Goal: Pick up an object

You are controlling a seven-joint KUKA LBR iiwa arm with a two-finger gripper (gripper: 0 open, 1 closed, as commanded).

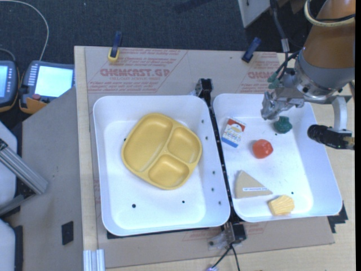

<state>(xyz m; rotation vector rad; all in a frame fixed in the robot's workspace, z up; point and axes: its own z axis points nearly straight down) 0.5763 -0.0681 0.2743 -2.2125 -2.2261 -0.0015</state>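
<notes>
In the right bin (324,168), a yellow corn piece (281,205) lies at the near edge, with a tan wedge (251,185) just behind it toward the near left corner. Farther back sit a red tomato (262,148) mid-bin and a small carton (232,132) by the left edge. A green object (282,125) rests near the far edge, just beside the gripper (273,110); its state I cannot tell. The left bin (107,168) carries a yellow divided plate (162,150) at its middle.

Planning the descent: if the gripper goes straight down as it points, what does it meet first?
Probably the green object, just beside the gripper, though depth is unclear; otherwise the right bin floor.
</notes>
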